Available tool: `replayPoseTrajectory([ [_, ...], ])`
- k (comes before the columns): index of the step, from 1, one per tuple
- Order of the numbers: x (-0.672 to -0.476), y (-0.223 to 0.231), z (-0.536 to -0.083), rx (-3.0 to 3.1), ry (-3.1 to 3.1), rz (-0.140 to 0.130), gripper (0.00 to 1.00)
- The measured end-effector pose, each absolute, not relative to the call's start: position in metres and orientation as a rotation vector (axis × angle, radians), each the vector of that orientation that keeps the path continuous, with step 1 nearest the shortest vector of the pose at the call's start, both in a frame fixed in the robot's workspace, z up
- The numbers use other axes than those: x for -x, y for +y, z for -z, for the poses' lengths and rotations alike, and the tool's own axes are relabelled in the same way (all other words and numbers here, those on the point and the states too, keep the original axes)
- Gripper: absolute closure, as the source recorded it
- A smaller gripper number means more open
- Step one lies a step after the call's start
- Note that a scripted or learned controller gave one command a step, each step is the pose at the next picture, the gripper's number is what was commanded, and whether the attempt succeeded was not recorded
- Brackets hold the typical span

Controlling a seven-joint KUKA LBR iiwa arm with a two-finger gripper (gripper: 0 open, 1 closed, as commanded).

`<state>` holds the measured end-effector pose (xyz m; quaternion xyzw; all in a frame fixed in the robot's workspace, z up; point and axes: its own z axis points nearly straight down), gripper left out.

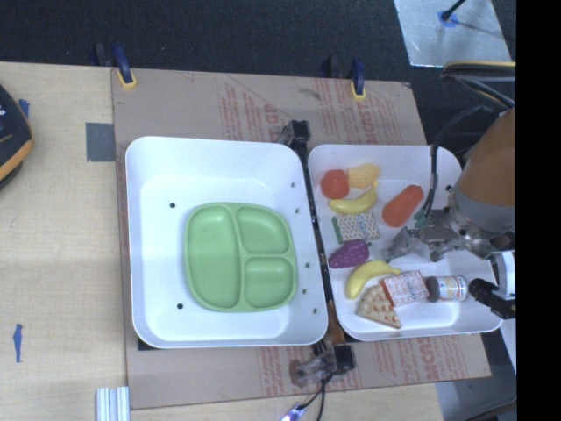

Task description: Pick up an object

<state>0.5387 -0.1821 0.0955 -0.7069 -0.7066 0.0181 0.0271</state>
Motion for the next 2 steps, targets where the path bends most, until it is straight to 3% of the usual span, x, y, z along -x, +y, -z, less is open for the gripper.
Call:
replayPoseTrajectory([
  [1,-0.625,-0.161,-0.092,2.214,-2.228,-0.004,0.0],
  [2,-0.625,-0.162,-0.103,2.211,-2.229,-0.006,1.0],
])
